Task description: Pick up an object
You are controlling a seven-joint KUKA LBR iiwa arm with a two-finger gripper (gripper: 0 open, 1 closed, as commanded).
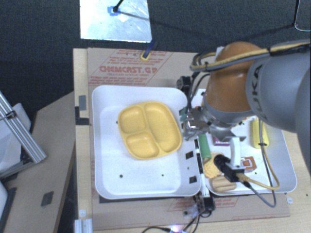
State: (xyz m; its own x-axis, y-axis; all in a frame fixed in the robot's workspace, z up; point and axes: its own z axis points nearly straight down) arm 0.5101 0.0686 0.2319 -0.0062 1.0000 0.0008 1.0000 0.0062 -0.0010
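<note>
The arm reaches over the right bin [286, 171], and its wrist covers much of that bin's far half. My gripper [193, 124] sits at the bin's left wall, close to the divider between the two bins. In the right bin lie a green stick-shaped item [205, 148], a yellow waffle-like piece [210, 169], a tan bread-like piece [222, 184] and a long yellow item [259, 131]. A yellow divided plate [148, 129] rests in the left bin [112, 178]. Nothing is visibly held.
A purple-edged card [221, 141] and a small orange-and-white square [249, 163] lie flat on the right bin's floor. The bins stand on a cardboard sheet [129, 69]. A shiny metal sheet [115, 12] lies beyond it on the dark floor.
</note>
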